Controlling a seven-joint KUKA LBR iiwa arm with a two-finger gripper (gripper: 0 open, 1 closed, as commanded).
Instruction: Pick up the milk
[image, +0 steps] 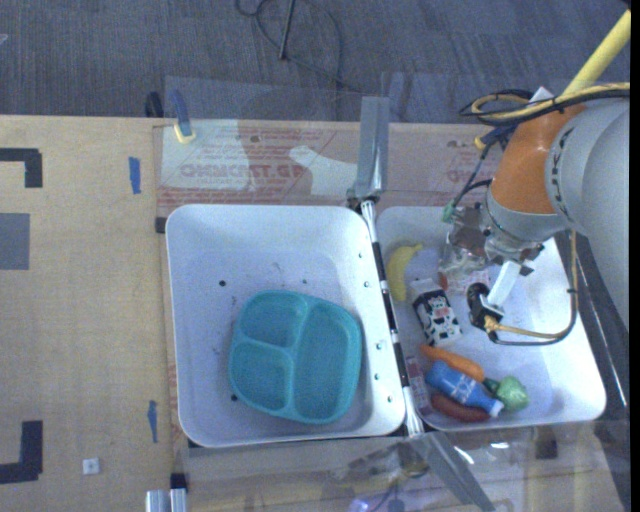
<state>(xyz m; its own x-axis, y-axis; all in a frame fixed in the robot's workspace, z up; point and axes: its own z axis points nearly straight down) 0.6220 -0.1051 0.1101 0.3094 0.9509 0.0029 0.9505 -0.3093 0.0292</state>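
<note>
Pale wood covers the bench (70, 330) on the left, marked with black corner shapes and short strips of blue tape. Next comes the left bin (200, 250), white and shallow, holding a teal tray (296, 356) with three compartments; the tray lies flat in the lower middle of the bin, near its right wall. Behind the bins a flattened cardboard sheet (255, 165) lies along the bench.

The right bin (580, 385) sits just beside the left one, their rims touching along a metal strip. At its left wall lies a banana (401, 270), yellow and curved. Just right of and below it lies the milk (436, 316), a small white carton with black cow patches, tilted on its side near the bin's middle. Below the milk a carrot (452, 361) lies aslant, touching a blue bottle (460, 386); under that rests a red sausage (460, 408), and a green piece (512, 392) sits at the bottle's right end.

The gripper (466, 262) hangs over the bin's upper middle, just above and right of the milk, apart from it. Whether its fingers stand wide or narrow cannot be told, since the wrist hides them; nothing shows between them. The arm (560, 160), orange-banded and grey, enters from the upper right, with cables trailing.
</note>
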